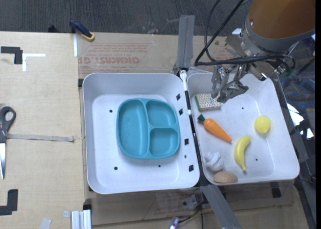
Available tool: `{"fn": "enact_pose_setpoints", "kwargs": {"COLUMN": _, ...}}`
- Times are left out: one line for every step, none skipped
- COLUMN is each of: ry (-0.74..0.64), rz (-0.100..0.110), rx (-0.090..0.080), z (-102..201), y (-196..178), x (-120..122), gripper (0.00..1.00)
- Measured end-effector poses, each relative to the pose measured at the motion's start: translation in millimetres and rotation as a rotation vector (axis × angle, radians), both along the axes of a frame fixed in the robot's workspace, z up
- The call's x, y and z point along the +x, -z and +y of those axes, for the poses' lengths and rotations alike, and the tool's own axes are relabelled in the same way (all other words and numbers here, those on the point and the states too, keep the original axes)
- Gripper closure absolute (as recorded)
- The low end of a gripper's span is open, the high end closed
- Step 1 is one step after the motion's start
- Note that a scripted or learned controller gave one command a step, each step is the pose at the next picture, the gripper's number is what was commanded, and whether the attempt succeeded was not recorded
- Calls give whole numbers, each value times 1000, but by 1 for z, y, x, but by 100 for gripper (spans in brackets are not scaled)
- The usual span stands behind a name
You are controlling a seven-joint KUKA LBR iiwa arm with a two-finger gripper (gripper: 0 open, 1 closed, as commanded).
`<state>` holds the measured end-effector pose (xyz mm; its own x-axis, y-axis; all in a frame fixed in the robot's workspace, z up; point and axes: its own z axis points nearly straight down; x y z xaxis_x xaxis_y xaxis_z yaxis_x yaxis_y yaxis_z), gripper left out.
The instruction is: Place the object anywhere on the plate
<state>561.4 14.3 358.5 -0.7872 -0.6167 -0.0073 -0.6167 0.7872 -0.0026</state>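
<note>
Two white bins sit side by side: the left bin (95,138) keeps the blue plate (148,128) apart as a drop spot, and the right bin (281,118) gathers the pickable items. The gripper (224,90) hangs at the far left of the right bin, just right of a speckled sponge (207,102); whether it is parted or grasping anything I cannot tell. Nearer lie a carrot (217,129), banana (242,153) and lemon (262,124).
</note>
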Motion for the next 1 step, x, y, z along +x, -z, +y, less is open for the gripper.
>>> {"fn": "enact_pose_setpoints", "kwargs": {"ry": -90, "rz": 2, "rx": 0, "z": 26, "y": 84, "x": 81, "gripper": 100}}
